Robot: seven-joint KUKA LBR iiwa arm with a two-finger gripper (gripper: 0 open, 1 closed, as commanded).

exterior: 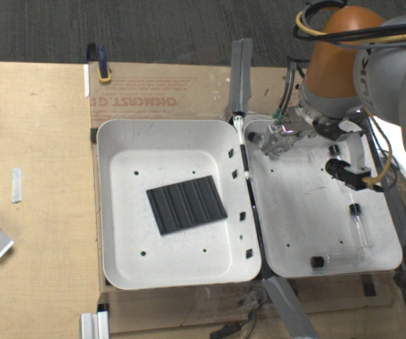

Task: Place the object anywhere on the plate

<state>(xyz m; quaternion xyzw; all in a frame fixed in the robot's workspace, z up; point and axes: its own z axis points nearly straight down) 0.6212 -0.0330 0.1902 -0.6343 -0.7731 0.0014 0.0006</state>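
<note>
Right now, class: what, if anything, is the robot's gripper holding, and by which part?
It cannot be told. The gripper sits low at the back left corner of the right bin, and the arm's wrist hides what lies beneath it.

I have one fixed camera here — mounted above the bench (40,119) and looking down at a slant, so the far edge of the bench sits near the top of the view with dark floor (153,13) beyond it. The left bin (111,189) and the right bin (379,253) both fit in the view side by side. The arm (372,55) enters from my right — large, close to the lens.
</note>
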